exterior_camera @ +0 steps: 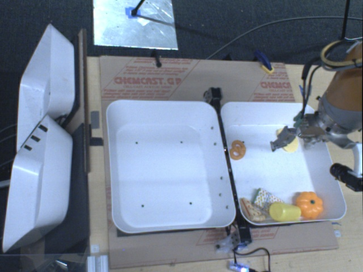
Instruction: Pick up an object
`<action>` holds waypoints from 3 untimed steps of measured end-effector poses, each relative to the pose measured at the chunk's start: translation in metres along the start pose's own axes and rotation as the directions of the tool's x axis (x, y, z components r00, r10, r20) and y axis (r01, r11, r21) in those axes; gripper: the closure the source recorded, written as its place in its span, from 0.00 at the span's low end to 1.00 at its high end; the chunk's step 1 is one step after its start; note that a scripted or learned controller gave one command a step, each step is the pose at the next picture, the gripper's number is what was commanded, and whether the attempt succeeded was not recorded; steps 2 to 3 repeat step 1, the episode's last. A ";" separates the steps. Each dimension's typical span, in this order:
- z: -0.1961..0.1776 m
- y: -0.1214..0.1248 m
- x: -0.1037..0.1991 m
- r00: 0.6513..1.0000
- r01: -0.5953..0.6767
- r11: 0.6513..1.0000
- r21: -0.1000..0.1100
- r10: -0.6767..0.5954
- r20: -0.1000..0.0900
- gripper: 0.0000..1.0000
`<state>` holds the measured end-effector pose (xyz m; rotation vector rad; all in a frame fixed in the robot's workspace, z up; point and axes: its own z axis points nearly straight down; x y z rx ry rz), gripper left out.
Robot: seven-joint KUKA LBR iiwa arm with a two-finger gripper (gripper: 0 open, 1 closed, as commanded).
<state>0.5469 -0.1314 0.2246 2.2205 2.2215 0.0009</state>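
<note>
Pincer (282, 141) low over right bin (266, 118), touching pale yellow piece (291, 146), orientation unclear.

You get even, bright overhead light with no hard shadows. The white bins (170, 118) nearly wash out, so their rims read faintly. The metal sheet (135, 15), far up and left of the gripper (282, 141), throws dull glare. The picture is soft and grainy throughout; the gripper's outline blurs against the pale object beside it.
</note>
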 end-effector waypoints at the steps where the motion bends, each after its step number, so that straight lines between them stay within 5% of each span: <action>1: 0.060 -0.051 0.017 1.000 0.000 1.000 0.006 0.000 -0.001 0.00; 3: 0.060 -0.051 0.017 1.000 0.000 1.000 0.006 0.000 -0.001 0.00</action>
